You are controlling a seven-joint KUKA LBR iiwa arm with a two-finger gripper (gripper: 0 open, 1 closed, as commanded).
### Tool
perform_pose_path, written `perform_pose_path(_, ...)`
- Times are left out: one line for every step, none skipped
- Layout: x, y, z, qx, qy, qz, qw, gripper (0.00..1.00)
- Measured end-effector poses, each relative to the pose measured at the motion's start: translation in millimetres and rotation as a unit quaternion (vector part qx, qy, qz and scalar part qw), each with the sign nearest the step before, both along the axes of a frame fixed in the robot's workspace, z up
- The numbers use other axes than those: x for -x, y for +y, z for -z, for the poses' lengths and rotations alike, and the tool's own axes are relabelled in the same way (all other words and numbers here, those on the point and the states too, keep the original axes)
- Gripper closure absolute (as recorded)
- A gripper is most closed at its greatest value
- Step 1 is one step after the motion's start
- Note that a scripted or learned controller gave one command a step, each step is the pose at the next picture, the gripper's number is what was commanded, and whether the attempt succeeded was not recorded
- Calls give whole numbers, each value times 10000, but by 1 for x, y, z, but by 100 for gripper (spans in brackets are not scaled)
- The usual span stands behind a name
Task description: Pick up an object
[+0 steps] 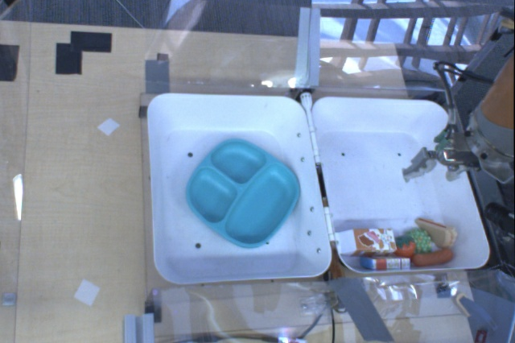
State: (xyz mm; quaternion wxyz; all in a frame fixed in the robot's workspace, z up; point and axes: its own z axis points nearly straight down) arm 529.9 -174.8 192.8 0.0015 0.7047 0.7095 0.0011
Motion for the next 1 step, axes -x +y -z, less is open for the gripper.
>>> perform_pose_path(42,-21,21,-2,3,547,9985,0)
